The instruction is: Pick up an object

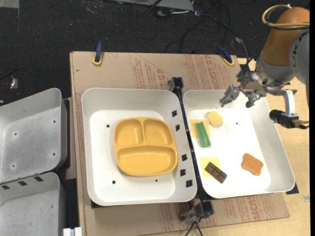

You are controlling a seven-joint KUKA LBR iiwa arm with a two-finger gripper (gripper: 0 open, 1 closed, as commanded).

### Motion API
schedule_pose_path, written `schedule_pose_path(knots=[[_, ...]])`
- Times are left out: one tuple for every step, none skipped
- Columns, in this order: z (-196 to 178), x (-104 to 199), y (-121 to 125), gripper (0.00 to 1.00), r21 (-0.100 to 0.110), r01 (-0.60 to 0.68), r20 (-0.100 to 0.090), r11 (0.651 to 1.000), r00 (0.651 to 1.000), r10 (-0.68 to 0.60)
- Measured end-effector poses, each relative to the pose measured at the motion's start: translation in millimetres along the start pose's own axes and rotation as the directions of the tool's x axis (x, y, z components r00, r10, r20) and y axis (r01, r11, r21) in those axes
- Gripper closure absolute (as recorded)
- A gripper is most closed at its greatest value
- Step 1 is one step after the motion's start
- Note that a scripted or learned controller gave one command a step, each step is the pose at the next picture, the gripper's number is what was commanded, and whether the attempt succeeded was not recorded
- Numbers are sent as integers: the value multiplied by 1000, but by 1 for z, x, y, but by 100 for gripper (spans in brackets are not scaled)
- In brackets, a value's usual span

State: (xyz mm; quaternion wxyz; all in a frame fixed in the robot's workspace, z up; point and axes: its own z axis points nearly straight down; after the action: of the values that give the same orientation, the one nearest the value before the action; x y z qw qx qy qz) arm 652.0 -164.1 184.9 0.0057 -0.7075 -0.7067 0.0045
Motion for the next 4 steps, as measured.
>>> schedule_pose_path(knots=[[-10, 0, 3, 0, -15, 2, 3, 1000, 1000, -2], [51, -5, -1, 0, -10, 0, 2, 1000, 1000, 0], [91, -4, 2, 0, -20, 1, 1, 1000, 1000, -1], [76, -4, 4, 100, -28, 4, 3, 1000, 1000, -3]])
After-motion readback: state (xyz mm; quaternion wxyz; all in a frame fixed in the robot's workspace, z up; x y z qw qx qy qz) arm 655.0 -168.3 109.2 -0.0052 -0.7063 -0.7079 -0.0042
